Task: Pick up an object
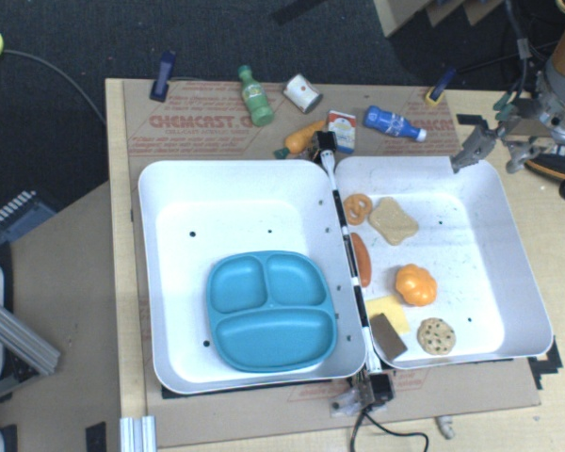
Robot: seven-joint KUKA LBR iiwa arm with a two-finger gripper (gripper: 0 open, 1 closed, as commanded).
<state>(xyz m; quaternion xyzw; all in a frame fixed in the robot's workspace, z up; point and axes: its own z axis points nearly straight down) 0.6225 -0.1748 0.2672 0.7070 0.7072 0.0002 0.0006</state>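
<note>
The right bin [508,252] holds several toy foods: an orange pretzel ring [358,207], a bread slice [394,221], a red sausage [362,257] along the left wall, an orange [415,285], a yellow cheese piece [382,307], a brown wedge [389,336] and a cookie [436,335]. My gripper [492,155] hangs over the bin's far right corner, well away from the food. It is open, its two fingers spread apart with nothing between them.
A blue divided plate [271,309] lies in the left bin [169,215]. Behind the bins lie a green bottle [256,97], a blue bottle [394,123], a white can [302,92], a small carton [341,130] and a blue marker [162,75].
</note>
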